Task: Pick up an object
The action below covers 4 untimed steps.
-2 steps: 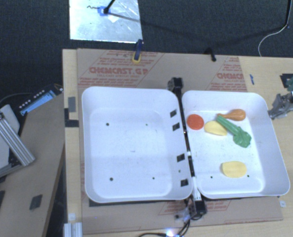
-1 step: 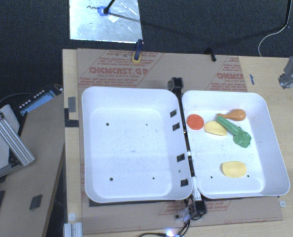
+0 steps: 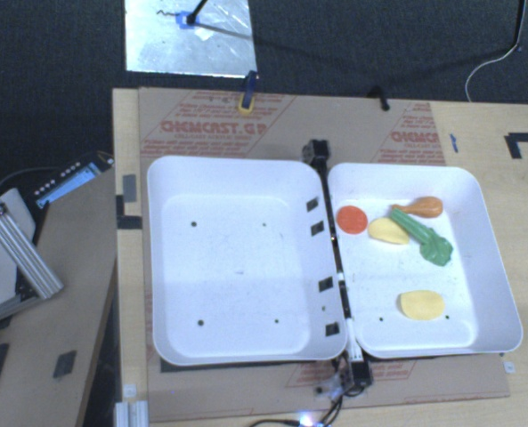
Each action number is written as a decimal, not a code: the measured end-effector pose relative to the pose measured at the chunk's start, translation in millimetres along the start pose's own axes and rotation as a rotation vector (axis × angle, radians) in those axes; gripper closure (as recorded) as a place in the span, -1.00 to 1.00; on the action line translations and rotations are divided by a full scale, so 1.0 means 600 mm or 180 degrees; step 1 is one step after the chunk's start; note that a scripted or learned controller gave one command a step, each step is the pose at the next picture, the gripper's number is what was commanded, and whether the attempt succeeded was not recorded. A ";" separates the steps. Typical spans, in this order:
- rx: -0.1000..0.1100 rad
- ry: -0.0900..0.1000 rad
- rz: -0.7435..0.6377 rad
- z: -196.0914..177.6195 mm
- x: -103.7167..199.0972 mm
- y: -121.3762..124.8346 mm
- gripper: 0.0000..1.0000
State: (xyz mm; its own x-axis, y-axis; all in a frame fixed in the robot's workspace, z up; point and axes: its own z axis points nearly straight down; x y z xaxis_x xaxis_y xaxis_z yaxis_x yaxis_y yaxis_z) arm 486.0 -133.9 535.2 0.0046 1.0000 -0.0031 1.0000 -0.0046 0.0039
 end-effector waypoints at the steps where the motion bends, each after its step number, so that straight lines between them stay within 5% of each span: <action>1: 0.0000 -0.0002 -0.0004 0.000 -0.089 0.000 1.00; 2: 0.0000 0.0001 -0.0015 0.000 -0.122 0.001 1.00; 3: 0.0035 0.0020 -0.0047 0.188 -0.007 0.000 1.00; 4: -0.0039 0.0007 -0.0052 -0.004 0.093 0.009 1.00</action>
